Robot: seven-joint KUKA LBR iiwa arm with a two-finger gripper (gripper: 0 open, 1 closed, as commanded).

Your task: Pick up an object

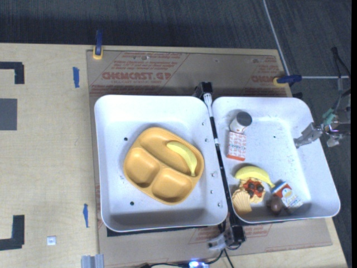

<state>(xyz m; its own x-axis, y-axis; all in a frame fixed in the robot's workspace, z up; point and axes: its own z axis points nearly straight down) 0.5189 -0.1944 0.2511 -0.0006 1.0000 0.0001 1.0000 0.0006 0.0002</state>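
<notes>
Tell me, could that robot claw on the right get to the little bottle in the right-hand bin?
Probably yes. The gripper sits at the right bin's right rim, and the bottle lies apart from the other items with bare floor between.

Yellow banana (184, 156) lying in sectioned yellow tray (159, 166), left bin (111, 149)

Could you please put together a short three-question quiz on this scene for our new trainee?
1. True or false: the banana in the left bin lies on the yellow tray.
2. Which bin holds the bottle? A) left bin B) right bin
3. Fill in: the gripper sits at the right bin's ____ edge.

Key: 1 true; 2 B; 3 right.
</notes>
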